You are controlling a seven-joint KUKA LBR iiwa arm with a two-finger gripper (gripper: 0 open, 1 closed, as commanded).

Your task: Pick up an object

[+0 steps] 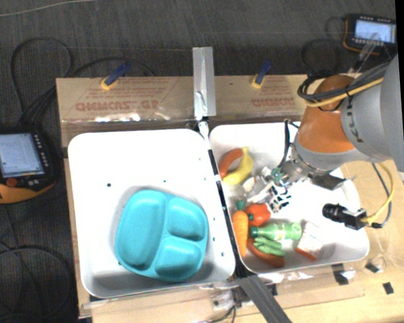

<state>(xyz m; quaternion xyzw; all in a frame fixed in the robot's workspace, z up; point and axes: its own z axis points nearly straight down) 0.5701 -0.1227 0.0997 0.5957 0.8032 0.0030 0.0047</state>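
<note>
The bench (375,276), a pale wooden surface visible at the lower right, bears two shallow white bins touching along a shared middle edge: the left bin (92,172) and the right bin (346,251). Behind both bins a brown cardboard sheet (135,100) with red lettering lies flat, held by two blue-and-yellow clamps (113,75), one on each half. A few small dark scraps (388,288) lie on the bare wood near the right bin's front corner.

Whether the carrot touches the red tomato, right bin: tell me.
Touching. The camera view shows the carrot pressed against the left side of the red tomato, no white bin floor between them.
</note>
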